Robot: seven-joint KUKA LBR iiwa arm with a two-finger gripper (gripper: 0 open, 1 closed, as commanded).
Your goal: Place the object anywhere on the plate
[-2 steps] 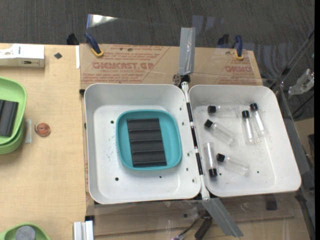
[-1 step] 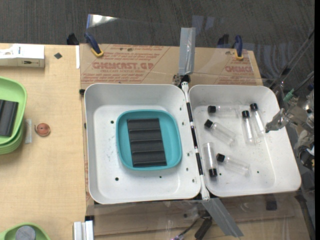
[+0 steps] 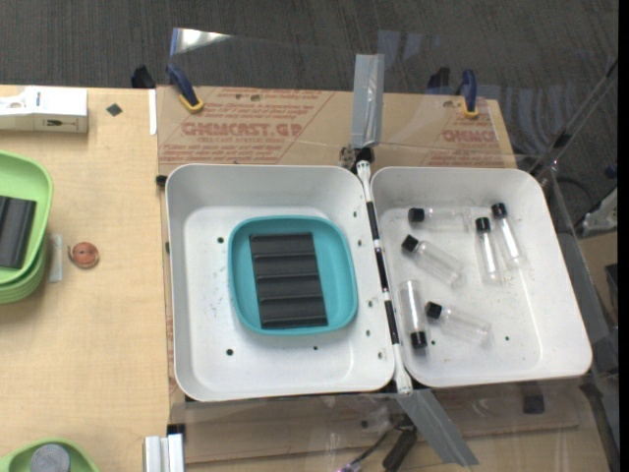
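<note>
Red lettering resembling "CHEMCAST GP" was printed on the brown cardboard sheet (image 3: 257,126) behind the bins. It was repeated, partly cut off, near the sheet's right end.

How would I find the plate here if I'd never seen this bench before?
Look at the two white bins side by side and take the left bin. The plate lies in its middle: a teal, rounded-square dish with a dark ribbed insert. The right bin beside it holds small clear vials with black caps instead.
</note>
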